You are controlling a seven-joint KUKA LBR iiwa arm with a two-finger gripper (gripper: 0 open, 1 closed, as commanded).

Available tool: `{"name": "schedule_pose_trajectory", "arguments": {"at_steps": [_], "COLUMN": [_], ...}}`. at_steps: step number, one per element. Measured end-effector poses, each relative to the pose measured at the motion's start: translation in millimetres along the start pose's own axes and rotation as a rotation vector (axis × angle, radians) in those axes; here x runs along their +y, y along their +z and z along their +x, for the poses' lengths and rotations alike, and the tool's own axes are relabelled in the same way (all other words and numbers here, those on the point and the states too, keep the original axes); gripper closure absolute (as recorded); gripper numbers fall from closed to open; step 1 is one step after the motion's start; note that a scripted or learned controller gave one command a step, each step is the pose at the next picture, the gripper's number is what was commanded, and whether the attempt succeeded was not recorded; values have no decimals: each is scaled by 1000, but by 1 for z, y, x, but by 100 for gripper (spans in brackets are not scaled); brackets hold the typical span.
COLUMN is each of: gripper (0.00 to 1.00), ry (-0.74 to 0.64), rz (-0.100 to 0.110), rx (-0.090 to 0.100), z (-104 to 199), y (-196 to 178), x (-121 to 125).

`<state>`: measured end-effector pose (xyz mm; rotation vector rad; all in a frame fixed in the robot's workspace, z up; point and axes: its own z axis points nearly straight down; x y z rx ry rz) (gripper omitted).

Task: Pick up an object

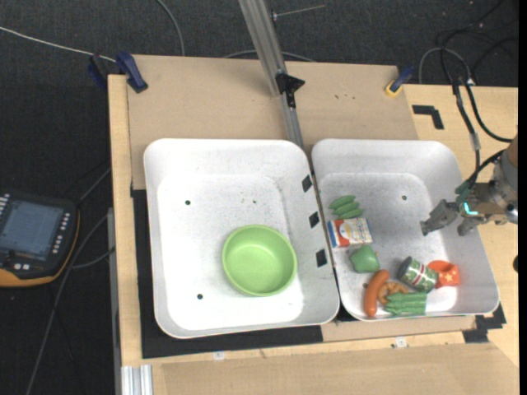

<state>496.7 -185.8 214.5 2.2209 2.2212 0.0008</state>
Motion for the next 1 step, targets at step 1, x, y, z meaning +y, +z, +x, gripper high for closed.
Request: {"name": "schedule_pose_trajectory", "arguments": {"at_steps": [1], "gripper": [0], "ry": [0], "rz": [0], "rx": [0], "z": [0], "y": [0], "x": [0]}}
